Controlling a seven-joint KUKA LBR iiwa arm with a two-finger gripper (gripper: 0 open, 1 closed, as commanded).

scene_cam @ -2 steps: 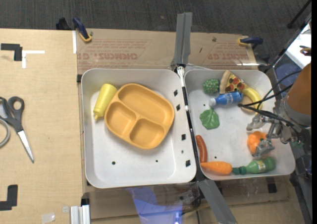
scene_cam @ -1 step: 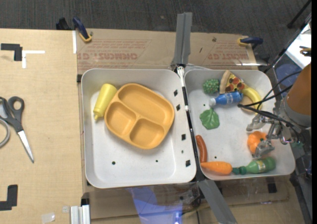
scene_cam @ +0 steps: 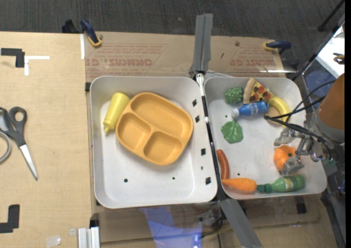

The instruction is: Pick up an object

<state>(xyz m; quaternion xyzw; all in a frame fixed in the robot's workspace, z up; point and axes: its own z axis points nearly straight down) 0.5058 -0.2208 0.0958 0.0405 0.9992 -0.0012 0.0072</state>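
The gripper (scene_cam: 293,160) sits low in the right bin (scene_cam: 258,137), near its right wall, a cluster of bare metal parts and dark cables below the arm's orange band. Its tips are at the orange (scene_cam: 284,157), a round glossy fruit, but whether they are spread or closed on it cannot be told.

Just below the orange lies a green bottle (scene_cam: 285,185) on its side, beside a smooth tapered carrot (scene_cam: 239,185). A red sausage (scene_cam: 222,163) stands along the bin's left wall, above the carrot. A flat crinkled leaf (scene_cam: 232,131) lies in the middle, and a blue-and-white bottle (scene_cam: 250,111) lies above it. At the top edge are a knobbly broccoli (scene_cam: 234,95), a wedge of pizza (scene_cam: 255,91) and a curved banana (scene_cam: 279,107).

In the left bin (scene_cam: 109,175) a matte orange-yellow tray (scene_cam: 153,128) with three compartments lies tilted, touching a yellow bottle (scene_cam: 114,111) at its left. Scissors (scene_cam: 20,137) rest on the bench.
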